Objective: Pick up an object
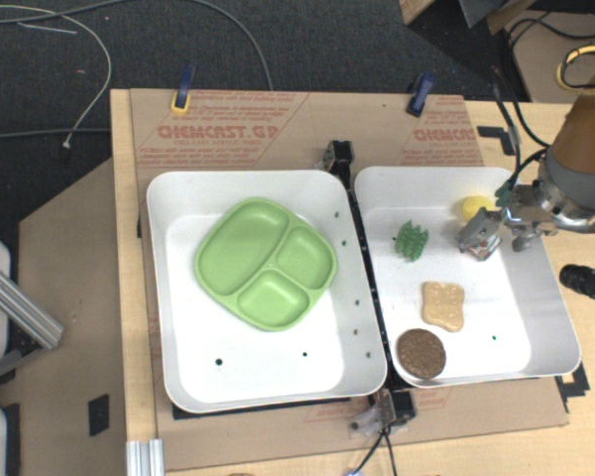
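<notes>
- The gripper's (pixel 479 238) fingers cannot be read as apart or together from this slanted overhead view; nothing is visibly caught between them, so I would not call anything held.
- Camera view, right bin (pixel 535 360): the gripper hangs low over the upper part of this bin, with the grey arm (pixel 575 181) reaching in from the right edge.
- A yellow object (pixel 473 206) lies just beside the gripper, toward the bin's far wall, and partly tucked behind it. Being nearest, it looks the likeliest target, though that is a judgement.
- A small green toy (pixel 411 240) sits near the gripper's other side, apart from it, toward the divider between the bins.
- A tan bread-like piece (pixel 442 304) and a round brown disc (pixel 420 352) lie closer to the near wall, the disc almost at the rim, well away from the gripper.
- Camera view, left bin (pixel 178 375): a green divided plate (pixel 265 263) rests flat near the middle, its compartments bare.
- The loose items are spread out without touching, which should let the fingers close around one without dragging another.
</notes>
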Motion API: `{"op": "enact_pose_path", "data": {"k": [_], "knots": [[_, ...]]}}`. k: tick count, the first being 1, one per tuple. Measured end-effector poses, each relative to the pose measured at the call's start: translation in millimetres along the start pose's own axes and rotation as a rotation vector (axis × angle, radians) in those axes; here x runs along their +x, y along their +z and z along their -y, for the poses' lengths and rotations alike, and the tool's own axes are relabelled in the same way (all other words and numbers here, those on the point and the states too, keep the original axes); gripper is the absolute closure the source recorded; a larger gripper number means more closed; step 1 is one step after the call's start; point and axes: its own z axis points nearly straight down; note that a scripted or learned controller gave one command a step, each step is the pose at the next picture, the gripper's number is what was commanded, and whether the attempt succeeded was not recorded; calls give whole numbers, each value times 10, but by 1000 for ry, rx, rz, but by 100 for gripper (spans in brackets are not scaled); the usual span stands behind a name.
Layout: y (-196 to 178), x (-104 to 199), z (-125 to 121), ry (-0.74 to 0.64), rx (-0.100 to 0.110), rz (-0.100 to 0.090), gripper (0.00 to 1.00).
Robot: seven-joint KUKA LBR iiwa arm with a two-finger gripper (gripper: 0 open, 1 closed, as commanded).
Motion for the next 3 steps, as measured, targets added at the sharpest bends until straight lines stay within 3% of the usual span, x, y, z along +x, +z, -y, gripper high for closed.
{"op": "enact_pose_path", "data": {"k": [1,3], "knots": [[-70,2,-32,-3,-13,3,0],[1022,59,6,-2,-8,1,0]]}}
